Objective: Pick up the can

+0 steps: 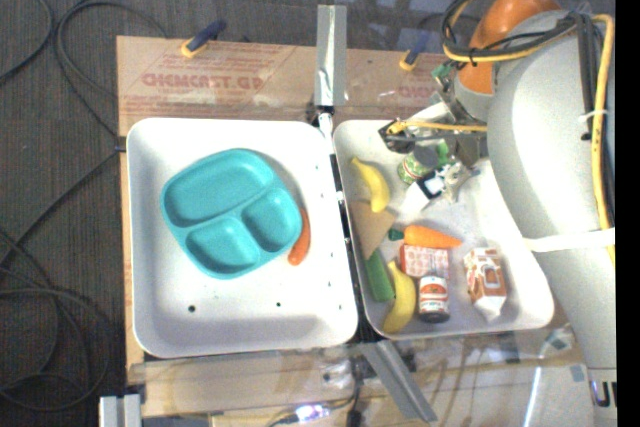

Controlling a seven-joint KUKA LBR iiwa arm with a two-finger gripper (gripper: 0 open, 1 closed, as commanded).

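A small can (pixel 433 299) with a dark red label lies at the front of the right bin (pixel 527 307), just below a red packet (pixel 423 261). My gripper (pixel 432 165) is low over the back of that bin, well behind the can and apart from it. A green round object (pixel 408 171) sits right against the gripper's left side; I cannot make out what it is. The arm's grey body and orange band (pixel 505 15) hide the bin's right side.
The right bin also holds a yellow banana (pixel 374 184), a carrot (pixel 432 237), a green and yellow piece (pixel 391 287) and a small carton (pixel 485 278). In the left bin (pixel 160 315), a teal divided plate (pixel 233 211) lies with an orange carrot (pixel 300 243) beside it.
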